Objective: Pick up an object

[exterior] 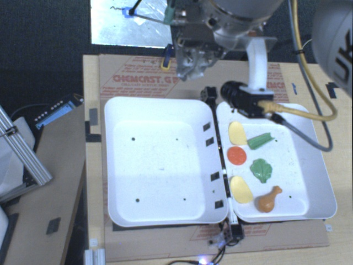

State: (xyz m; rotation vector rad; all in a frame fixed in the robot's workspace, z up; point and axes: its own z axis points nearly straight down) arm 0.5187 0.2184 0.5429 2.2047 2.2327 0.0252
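Several toy foods lie in the right bin (309,164): a pale yellow piece (237,132), a green bean-like piece (259,141), a red-orange disc (237,155), a green leafy piece (261,170), a second yellow piece (241,189) and a brown drumstick (268,199). My gripper (190,66) hangs high above the bench, over the cardboard behind the left bin's back edge. Nothing shows between its fingers. It is well away from all the toys.
The left bin (160,159) lies beside the right one, joined by black clips (212,142). A black cable fitting (242,98) and yellow and grey hoses (309,115) hang over the right bin's back edge. A shiny metal sheet (129,15) lies beyond the bench.
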